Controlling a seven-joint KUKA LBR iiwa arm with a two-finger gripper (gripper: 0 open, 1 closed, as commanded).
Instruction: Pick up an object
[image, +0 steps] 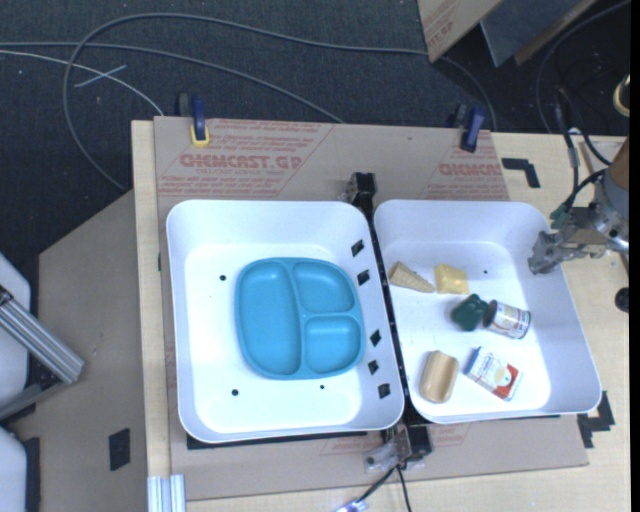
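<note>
My gripper sits over the right rim of the right bin, near its upper right corner. It carries nothing that I can see. Whether my fingers are spread or pressed together I cannot tell; they are too small and dark against the rim.

Right bin contents, all lying on its floor and apart from my gripper:
- pale yellow wedge, upper left
- yellow block, just right of the wedge
- dark green lump, centre, touching a small can on its right
- tan cylinder, lower left
- red and white packet, lower right, near the cylinder

Left bin holds a blue divided plate, roughly centred, with three compartments.

Both bins rest side by side on the worktop. Two clamps sit at the far edge: one blue and yellow, one blue.
</note>
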